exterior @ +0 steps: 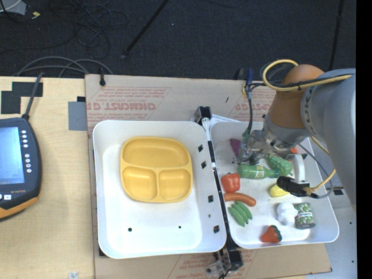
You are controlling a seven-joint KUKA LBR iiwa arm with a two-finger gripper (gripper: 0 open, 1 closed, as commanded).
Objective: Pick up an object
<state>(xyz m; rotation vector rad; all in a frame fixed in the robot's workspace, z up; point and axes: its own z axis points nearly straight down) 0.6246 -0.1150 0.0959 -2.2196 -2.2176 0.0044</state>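
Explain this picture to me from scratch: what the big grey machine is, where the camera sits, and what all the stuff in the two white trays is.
The camera hangs above a bench and looks down at a slant. The grey machine with the orange band is a robot arm reaching in from the right. Its gripper is low over the right bin, among toy food: a green bottle, a red pepper, a sausage, green pea pods, a strawberry, a small can. Whether it holds anything is hidden. The left bin holds a yellow divided plate. At far left lies the arm's handheld control pad.
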